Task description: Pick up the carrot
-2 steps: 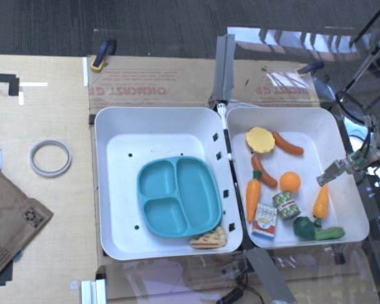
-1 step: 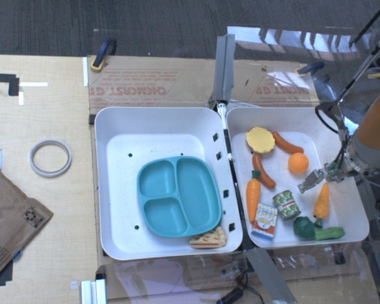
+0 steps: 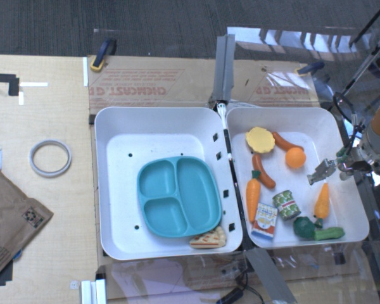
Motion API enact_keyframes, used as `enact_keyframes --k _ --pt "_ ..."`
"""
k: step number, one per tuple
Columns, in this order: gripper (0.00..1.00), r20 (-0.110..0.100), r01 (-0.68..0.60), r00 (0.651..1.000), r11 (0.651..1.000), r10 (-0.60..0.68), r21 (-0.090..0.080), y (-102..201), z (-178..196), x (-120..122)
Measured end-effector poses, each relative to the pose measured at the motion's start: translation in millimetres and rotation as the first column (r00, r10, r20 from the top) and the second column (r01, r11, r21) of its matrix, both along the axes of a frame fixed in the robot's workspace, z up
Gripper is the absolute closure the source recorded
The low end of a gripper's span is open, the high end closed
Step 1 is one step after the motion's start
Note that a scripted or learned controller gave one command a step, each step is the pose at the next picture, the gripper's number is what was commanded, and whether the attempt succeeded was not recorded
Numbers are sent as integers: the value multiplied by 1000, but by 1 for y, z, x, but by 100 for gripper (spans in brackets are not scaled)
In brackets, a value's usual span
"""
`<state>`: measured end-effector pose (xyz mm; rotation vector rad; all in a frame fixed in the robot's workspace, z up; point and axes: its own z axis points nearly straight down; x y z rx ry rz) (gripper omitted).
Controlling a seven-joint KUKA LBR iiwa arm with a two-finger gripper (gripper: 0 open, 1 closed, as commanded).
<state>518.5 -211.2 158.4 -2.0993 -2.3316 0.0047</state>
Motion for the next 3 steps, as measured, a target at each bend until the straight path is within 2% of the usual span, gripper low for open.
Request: enact_keyframes --k 1,2,3 --pt "0 -1 -47 999 999 47 9 -5 -67 -23" --pt "100 -5 -46 999 999 46 8 -6 -61 -24" --pt "100 -1 15 1000 1000 -15 0 54 44 -37"
